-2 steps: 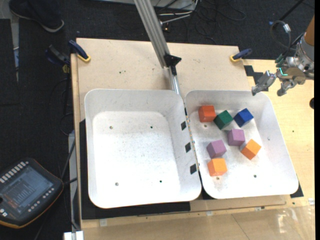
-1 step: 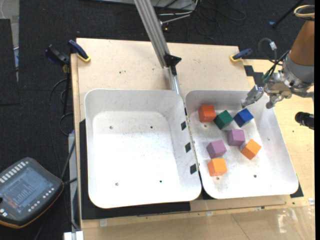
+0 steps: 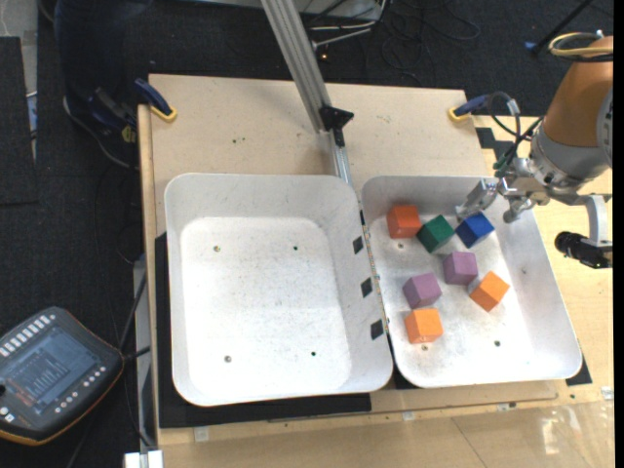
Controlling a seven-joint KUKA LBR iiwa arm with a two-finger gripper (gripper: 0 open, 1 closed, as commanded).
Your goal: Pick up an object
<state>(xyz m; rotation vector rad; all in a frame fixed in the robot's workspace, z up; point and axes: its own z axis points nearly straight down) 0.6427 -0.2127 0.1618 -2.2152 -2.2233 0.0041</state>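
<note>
Jaws spread and holding nothing hover at the right bin's (image 3: 546, 291) upper edge, just above the blue cube (image 3: 475, 228), so the approach looks underway, needing descent around it next.

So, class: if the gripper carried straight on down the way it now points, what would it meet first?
Most likely the blue cube, which sits just below and left of the gripper. The green cube lies beside it. Height above the right bin is unclear, so this is a judgement.
</note>
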